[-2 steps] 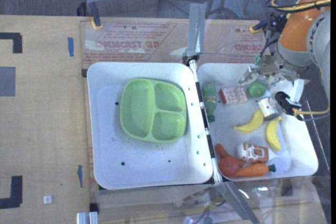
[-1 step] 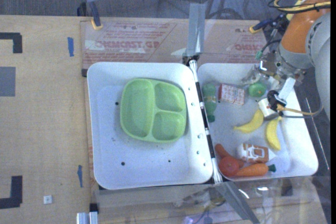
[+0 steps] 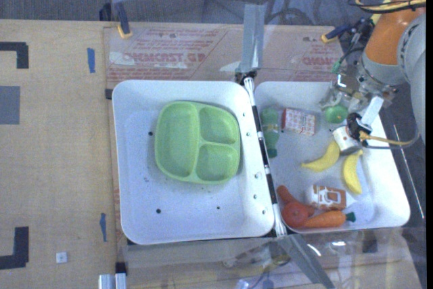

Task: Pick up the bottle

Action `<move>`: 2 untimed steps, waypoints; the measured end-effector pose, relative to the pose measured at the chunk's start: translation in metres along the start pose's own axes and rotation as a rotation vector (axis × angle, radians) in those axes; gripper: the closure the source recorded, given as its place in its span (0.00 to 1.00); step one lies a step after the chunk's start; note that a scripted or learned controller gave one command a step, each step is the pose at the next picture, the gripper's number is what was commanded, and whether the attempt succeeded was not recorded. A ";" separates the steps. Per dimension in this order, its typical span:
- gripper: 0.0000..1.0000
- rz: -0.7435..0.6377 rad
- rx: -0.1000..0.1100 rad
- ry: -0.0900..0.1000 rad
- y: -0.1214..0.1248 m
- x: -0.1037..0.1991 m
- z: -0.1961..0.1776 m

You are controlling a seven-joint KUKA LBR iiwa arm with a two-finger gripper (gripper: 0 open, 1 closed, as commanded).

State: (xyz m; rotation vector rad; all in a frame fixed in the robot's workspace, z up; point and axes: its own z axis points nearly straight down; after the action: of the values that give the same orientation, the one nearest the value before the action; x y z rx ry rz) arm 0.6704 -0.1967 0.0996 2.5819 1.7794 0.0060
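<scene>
At the near edge of the right bin point(image 3: 396, 210) lies an orange carrot point(image 3: 327, 219) with a red thing point(image 3: 292, 212) touching its left end. Just behind them sits a small orange and white box point(image 3: 329, 196). A bit farther back are two yellow bananas: one point(image 3: 352, 174) lies by the right wall, and the other point(image 3: 323, 159) is to its left, near the middle of the bin.

The left bin point(image 3: 135, 213) holds a green plate point(image 3: 197, 142) with three parts, lying flat in the middle.

The green bottle point(image 3: 270, 130) is in the right bin. It lies on its side, right beside the wall between the two bins. Next to it on the right is a red and white packet point(image 3: 298, 122).

Farther back and to the right is a small round green thing point(image 3: 334, 114). The gripper point(image 3: 344, 99) hangs just over it, well apart from the bottle. I cannot tell if the gripper is spread or pressed together, or if it touches the green thing. The arm point(image 3: 392, 27) goes up and off to the right.

Behind both bins a flat brown cardboard sheet point(image 3: 176, 54) lies on the worktop point(image 3: 54, 145)
</scene>
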 end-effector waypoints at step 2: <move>1.00 -0.344 0.008 0.002 -0.038 0.093 -0.091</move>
State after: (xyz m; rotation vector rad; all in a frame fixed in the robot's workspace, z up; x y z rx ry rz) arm 0.6670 -0.0963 0.1900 2.2450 2.1996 -0.0010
